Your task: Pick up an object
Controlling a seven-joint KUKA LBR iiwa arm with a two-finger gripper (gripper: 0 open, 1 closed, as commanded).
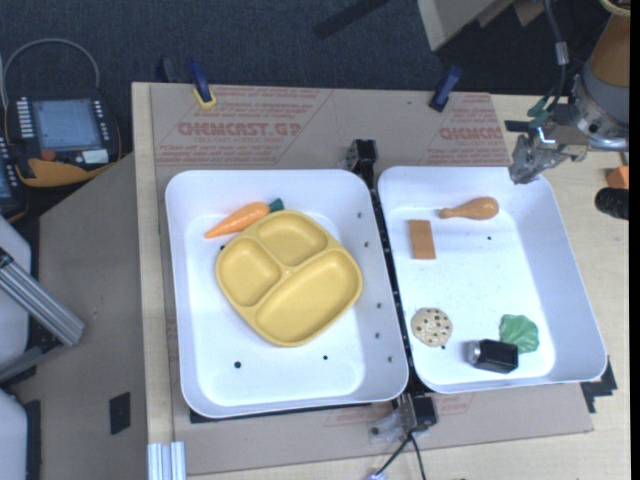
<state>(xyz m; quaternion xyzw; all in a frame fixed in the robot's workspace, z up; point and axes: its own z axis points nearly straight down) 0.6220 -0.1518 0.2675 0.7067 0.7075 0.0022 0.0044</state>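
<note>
The right bin [560, 268] holds a tan drumstick [470, 209] near its back, a brown rectangular block [421, 239], a speckled cookie [431, 326], a green leafy piece [520, 332] and a small black box [491, 355]. My gripper [527, 168] hangs over the back right corner of that bin, to the right of and above the drumstick, with nothing seen between its fingers. In the left bin [195, 288] lie an orange carrot [237, 219] and a yellow divided plate [290, 276].
The two bins sit side by side on a brown board [300, 128] with blue clamps [443, 87] at its back edge. A control pendant [62, 133] lies off the bench at far left. Black clips [361, 154] sit between the bins.
</note>
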